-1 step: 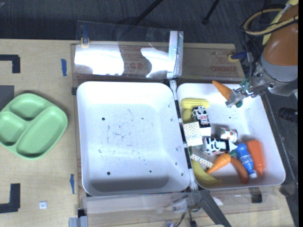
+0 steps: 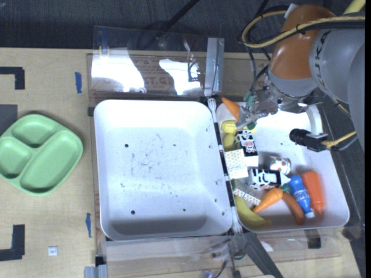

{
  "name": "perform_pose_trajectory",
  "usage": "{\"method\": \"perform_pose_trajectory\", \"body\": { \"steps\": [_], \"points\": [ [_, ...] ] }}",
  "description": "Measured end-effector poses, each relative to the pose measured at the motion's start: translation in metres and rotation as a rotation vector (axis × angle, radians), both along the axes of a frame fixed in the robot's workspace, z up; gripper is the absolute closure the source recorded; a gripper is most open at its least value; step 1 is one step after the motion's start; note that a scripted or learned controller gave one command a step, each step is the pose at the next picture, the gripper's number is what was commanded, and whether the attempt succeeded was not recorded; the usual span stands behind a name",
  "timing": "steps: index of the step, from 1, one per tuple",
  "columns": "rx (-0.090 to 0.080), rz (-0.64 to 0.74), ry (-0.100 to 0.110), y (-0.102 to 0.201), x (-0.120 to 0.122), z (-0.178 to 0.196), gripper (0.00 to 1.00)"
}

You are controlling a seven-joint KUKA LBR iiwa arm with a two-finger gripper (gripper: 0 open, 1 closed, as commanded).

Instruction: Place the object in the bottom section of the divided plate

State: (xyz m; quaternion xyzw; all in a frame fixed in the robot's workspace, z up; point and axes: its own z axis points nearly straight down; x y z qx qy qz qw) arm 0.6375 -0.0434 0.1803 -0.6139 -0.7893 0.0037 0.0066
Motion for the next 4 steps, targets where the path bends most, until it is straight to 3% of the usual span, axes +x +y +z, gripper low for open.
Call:
{"method": "perform_pose_trajectory", "body": {
  "steps": [1,2,3,4],
  "points": [
    [-0.002,0.008,-0.012,-0.048,-0.081,0.003,1.00],
    [-0.007,-0.504,-0.011,0.019,-0.020,0.003,1.00],
    [-0.014,-1.078,-0.006,0.090,-0.047,0.003,1.00],
    [-0.015,-1.608,-0.008,0.132,-0.005,0.056,1.00]
  ]
}}
